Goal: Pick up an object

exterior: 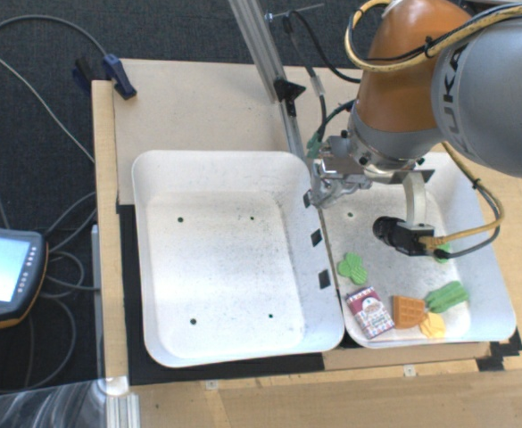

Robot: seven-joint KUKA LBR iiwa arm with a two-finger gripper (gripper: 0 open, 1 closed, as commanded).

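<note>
Arm (439,69): grey and orange, enters from 3 o'clock; its bulk hides the upper part of the right bin.
Gripper (332,185): metal end sits at the top of the divide between the two bins, about 12 o'clock from the objects; only its upper body is clear.
Fingers: cannot tell how far apart they stand or whether anything is between them; they are too small and crowded by brackets.
Right bin (484,266): far rim covered by the arm, the 5 o'clock corner shows.
Objects: clustered at the right bin's 6 o'clock edge.
Green piece (352,267): small, alone, just 12 o'clock of the packet.
Packet (368,313): red and white, print unreadable.
Orange piece (409,311): touching a yellow bit (433,326).
Green long piece (446,296): at 3 o'clock of the orange piece.
Black part (401,234): dark cylinder with a yellow cable, hanging over the right bin.
Left bin (225,257): white, speckled, with four dark dots.
Surface (198,105): pale board, cut off at the bottom edge.
</note>
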